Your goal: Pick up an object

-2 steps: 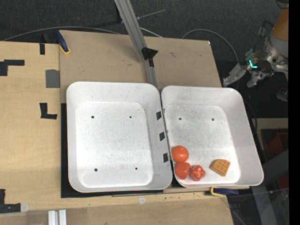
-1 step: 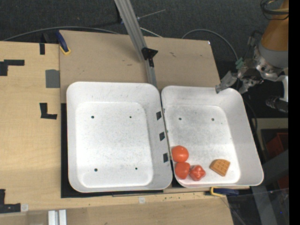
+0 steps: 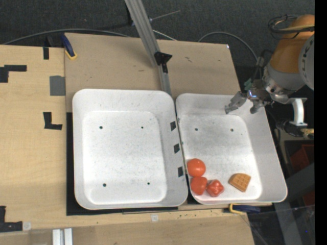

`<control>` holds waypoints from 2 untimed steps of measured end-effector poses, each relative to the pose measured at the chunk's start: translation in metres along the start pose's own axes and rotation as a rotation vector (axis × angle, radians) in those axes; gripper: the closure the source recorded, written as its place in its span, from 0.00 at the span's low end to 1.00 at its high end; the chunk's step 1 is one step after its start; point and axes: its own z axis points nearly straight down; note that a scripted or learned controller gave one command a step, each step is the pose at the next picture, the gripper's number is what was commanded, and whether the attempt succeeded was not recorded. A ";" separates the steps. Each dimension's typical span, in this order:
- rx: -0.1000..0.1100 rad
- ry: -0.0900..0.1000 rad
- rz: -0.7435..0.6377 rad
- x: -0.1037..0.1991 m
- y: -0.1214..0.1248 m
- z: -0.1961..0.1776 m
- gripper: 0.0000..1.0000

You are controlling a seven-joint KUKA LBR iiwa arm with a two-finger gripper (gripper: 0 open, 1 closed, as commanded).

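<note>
The claw point(image 3: 244, 104) hangs over the upper right corner of the right-hand bin point(image 3: 271, 152), at the right of the frame. Its two fingers are spread wide apart with nothing between them, one grey finger reaching left over the bin floor, the other just beside the bin's right rim. Above it the grey arm with its orange band point(image 3: 291, 50) leans in from the frame's right edge.

The things to pick lie well apart from the claw, bunched along the lower edge of the same bin: a round red tomato-like ball point(image 3: 196, 167), a second red ball point(image 3: 199, 186) touching it below, a lumpier red piece point(image 3: 215, 188) just beside that, and a tan waffle-patterned piece point(image 3: 240, 181) near the lower right. They likely sit there because the bin slopes or they rolled to its wall.

The left-hand bin point(image 3: 122, 147) adjoins on the wooden worktop point(image 3: 112, 60). A grey metal pole point(image 3: 145, 29) slants across the top centre.
</note>
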 end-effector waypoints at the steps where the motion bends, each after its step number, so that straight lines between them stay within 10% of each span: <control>1: 0.000 -0.001 0.001 -0.003 -0.010 0.051 0.00; 2: -0.005 -0.001 -0.001 -0.002 -0.008 0.038 1.00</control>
